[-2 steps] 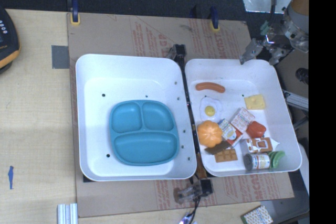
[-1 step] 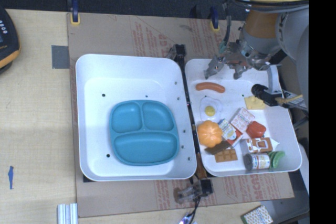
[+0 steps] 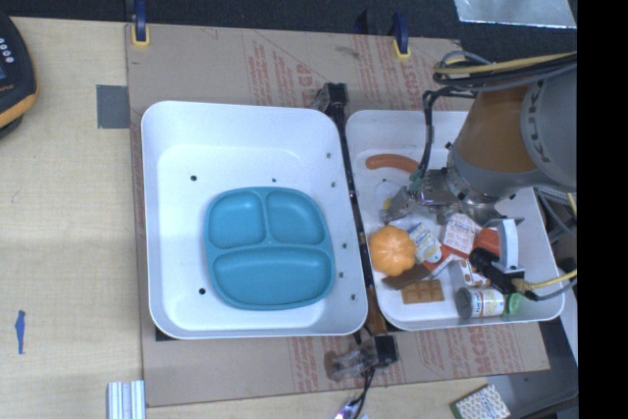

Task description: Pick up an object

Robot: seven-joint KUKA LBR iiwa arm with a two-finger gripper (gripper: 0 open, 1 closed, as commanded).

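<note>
The gripper is down in the right bin, among the clutter there; whether it is clamped on anything cannot be told. Just beside it lie a sausage and an orange, with a brown cracker and a small bottle nearer the front. The left bin holds a blue divided plate. Both bins sit on the desk.

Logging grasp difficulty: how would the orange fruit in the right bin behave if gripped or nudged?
The orange fruit looks round and smooth, so it would probably roll if nudged. It likely resists squeezing, though fingers may slip off its curve. The neighbouring packets crowd it, possibly blocking finger entry.
</note>
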